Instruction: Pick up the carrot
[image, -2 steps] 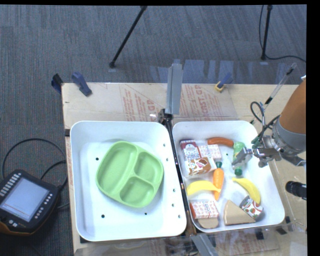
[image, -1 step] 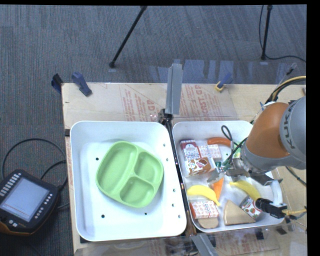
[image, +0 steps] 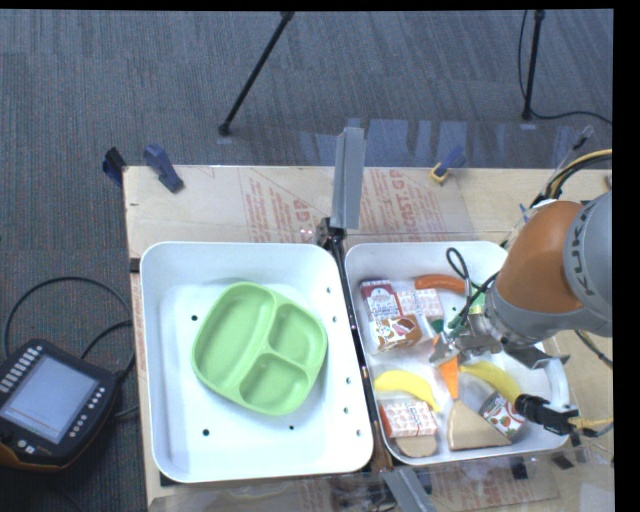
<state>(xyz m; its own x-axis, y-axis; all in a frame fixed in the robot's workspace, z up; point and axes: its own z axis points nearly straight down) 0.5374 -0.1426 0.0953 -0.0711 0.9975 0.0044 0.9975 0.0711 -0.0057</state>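
Note:
The carrot (image: 450, 377) is a small orange wedge standing on end in the middle of the right bin (image: 420, 246), between two yellow bananas. My gripper (image: 458, 350) hangs directly over its upper end, very close to or touching it. The grey arm with its orange band comes in from the right and covers the bin's right side. The gripper body hides the carrot's top.
Crowded around the carrot are a banana (image: 404, 385) on the left, a second banana (image: 492, 374) on the right, a sausage (image: 440, 283), snack packets (image: 392, 312), a sandwich wedge (image: 472, 430) and a small can (image: 500, 412). The left bin (image: 170, 300) holds a green divided plate (image: 260, 347).

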